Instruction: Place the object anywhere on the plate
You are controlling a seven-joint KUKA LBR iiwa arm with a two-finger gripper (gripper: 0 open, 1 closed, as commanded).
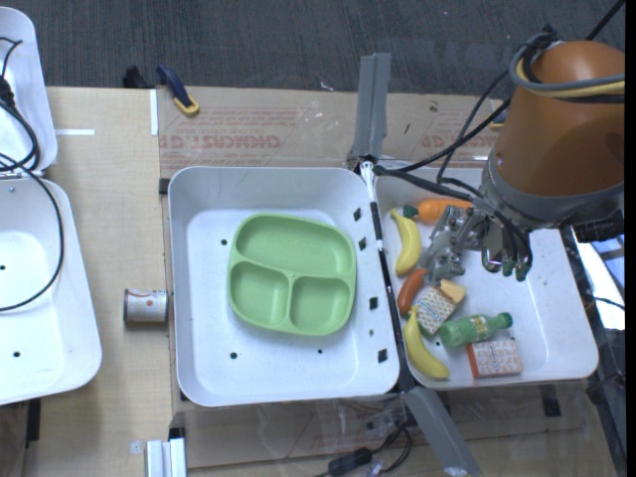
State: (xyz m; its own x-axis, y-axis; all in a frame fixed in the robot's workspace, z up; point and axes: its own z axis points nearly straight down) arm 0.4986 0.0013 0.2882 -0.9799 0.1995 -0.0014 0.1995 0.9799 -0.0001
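The green three-compartment plate (293, 273) lay bare in the left bin (199, 296), so by my judgement nothing of the task had been done: an object had yet to be picked and carried over. The candidates all sat in the right bin (556, 336): a banana (405, 241) at its far left, an orange carrot (442, 208) beyond it, a second banana (421, 351) at the near edge, a green bottle (474, 329) and a small reddish box (494, 358) beside it, with a speckled block (433, 310) between. The jaws (459, 249) hung over that clutter near the carrot; whether they were wide, narrow or held anything I could not tell. The pale wooden worktop (109, 167) carried a small can (145, 306) left of the bins, a blue-and-yellow clamp (177, 89) at its far edge, and dark carpet (248, 18) beyond.
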